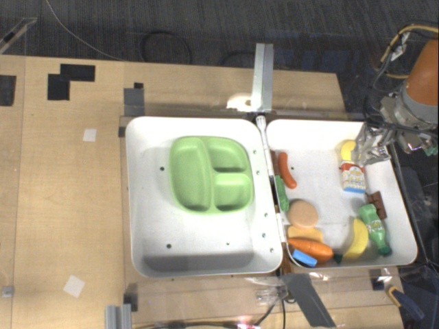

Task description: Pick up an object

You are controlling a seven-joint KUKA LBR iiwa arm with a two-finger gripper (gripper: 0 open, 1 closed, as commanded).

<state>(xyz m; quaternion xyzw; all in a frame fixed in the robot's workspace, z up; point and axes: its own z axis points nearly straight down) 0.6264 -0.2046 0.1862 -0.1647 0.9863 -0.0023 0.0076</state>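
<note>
Arm (420,91): you see it reach in at upper right, over the right bin's (322,177) far corner.
Gripper (370,148): above the carton (353,178), beside a yellow item (347,149); you cannot tell its finger state.
Left bin (147,197): green tray (210,173).
Right bin, near side: bun (303,213), carrot (310,247), banana (357,238), green bottle (374,227).

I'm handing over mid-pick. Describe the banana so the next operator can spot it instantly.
Look in the right-hand bin, at its near right corner. The banana lies there, curved and plain yellow, left of the green bottle and right of the orange carrot.
</note>
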